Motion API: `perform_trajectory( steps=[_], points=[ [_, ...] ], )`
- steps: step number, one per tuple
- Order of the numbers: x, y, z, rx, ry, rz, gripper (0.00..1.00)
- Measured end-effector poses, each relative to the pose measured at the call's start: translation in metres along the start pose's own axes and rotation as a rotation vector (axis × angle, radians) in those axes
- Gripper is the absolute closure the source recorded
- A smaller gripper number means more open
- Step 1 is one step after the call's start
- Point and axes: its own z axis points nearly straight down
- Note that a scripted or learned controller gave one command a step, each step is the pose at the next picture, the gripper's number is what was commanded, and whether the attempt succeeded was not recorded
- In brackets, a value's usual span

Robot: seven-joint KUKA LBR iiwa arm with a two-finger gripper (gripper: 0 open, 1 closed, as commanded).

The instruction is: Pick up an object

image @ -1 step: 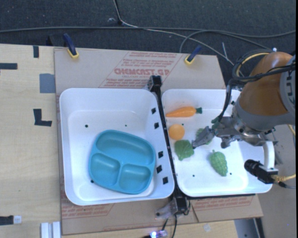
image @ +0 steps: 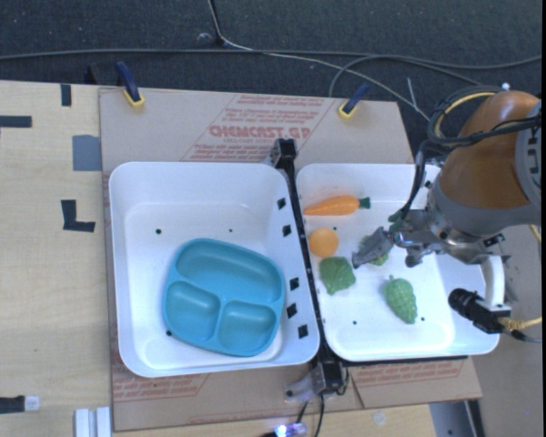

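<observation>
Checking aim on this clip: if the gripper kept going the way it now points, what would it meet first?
Probably the green broccoli-like toy, just left and below the gripper; the small orange ball lies close beside that line. Height is unclear.

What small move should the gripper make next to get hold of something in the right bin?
Probably a short shift toward the left bin and down. The gripper sits above the right bin, just right of the green leafy piece, with the small orange ball and carrot a little further on. The leafy piece is nearest and lies apart from its neighbours, so it looks like the easiest target.
</observation>
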Motion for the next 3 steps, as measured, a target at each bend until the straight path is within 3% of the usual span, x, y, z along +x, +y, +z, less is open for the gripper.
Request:
perform_trajectory(
  steps=[2, 3],
  points=[
    [-0.004, -0.011, 0.106, 0.005, 0.001, 0.001, 0.00],
    [-0.004, -0.011, 0.125, -0.001, -0.001, 0.001, 0.00]
  ],
)
